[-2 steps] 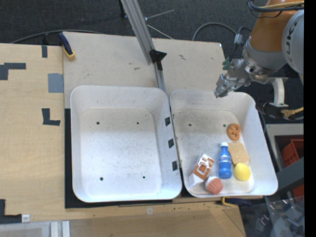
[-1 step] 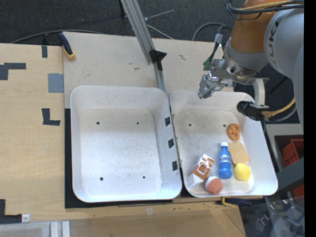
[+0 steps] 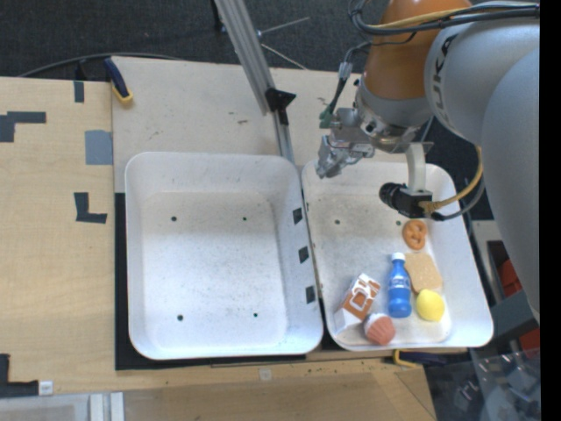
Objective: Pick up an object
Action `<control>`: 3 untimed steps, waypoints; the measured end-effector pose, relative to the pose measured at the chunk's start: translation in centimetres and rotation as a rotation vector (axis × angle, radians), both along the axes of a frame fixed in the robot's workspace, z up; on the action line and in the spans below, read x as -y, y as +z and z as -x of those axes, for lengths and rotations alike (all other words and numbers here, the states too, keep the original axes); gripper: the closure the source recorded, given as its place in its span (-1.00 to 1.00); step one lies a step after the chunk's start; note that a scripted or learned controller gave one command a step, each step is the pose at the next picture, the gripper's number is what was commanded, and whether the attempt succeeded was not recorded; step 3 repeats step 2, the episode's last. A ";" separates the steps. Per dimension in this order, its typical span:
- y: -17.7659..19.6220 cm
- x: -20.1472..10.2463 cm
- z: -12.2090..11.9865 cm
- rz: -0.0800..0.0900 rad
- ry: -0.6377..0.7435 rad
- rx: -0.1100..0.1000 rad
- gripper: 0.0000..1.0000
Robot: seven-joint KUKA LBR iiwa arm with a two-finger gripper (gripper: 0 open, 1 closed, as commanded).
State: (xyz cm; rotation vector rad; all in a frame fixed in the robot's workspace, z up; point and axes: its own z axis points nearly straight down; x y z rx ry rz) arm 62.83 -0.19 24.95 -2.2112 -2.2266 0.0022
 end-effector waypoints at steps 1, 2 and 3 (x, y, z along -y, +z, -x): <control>-1.9 -5.1 1.3 0.001 -0.001 -0.001 1.00; -3.2 -10.3 2.4 0.001 0.000 -0.001 1.00; -3.2 -10.3 2.4 0.001 0.000 -0.001 1.00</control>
